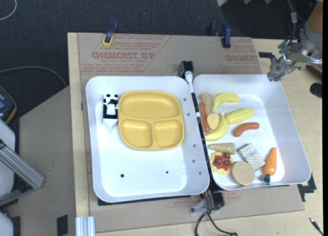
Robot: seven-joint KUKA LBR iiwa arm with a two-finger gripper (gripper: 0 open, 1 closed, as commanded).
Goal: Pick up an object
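The right bin [293,123] holds several toy foods: a banana [226,99], a corn cob [240,114], a red sausage [246,126], an orange carrot [271,161], a pizza slice [221,162], a round beige bun [243,173] and a checked silver packet [249,153]. A second banana [221,131] lies by the bin's left wall. My gripper [277,72] hangs over the far right corner of this bin, well apart from all the food. Nothing shows in it.
The left bin [143,176] carries a yellow divided plate [151,119] and a small black-and-white item [110,107] beside it. Clamps [108,35] [225,35] hold the brown board at the back. Cables run at the upper right.
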